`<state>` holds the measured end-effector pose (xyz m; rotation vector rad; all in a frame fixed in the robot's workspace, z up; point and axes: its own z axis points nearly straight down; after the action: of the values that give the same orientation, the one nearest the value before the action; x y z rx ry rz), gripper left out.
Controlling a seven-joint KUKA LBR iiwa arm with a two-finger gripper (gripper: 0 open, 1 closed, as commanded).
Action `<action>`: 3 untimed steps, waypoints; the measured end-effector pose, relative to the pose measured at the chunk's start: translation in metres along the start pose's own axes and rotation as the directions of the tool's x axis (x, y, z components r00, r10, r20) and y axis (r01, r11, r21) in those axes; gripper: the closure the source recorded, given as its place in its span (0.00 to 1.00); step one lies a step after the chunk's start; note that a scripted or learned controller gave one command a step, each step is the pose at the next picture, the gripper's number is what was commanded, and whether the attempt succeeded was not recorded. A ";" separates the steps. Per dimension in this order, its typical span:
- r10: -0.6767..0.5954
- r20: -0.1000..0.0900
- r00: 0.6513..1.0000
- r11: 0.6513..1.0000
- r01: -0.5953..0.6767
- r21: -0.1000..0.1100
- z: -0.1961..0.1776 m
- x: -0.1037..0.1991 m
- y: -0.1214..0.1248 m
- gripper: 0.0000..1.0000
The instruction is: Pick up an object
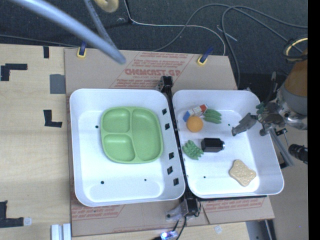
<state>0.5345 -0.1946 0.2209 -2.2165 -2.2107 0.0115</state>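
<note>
In the right bin (260,181), a small black block (212,145) lies beside an orange ball (195,124); the gripper (243,124) hovers right of the ball, its opening impossible to judge.

We've got one fixed cam above the tabletop (30,134), angled down, both bins (82,184) left of the pincer (240,128).

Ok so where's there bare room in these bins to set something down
Left bin: white floor below the green tray. Right bin: the strip between the black block and the tan sponge. Crowded near the divider, around the orange ball.
</note>
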 end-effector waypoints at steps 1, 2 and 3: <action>-0.003 0.003 1.000 1.000 0.003 -0.012 -0.006 0.000 0.003 0.00; -0.004 0.001 1.000 1.000 0.004 -0.005 0.058 0.005 0.002 0.00; -0.002 0.002 1.000 1.000 0.002 -0.013 0.116 0.002 0.009 0.00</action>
<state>0.5421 -0.1921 0.1047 -2.2214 -2.2204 -0.0007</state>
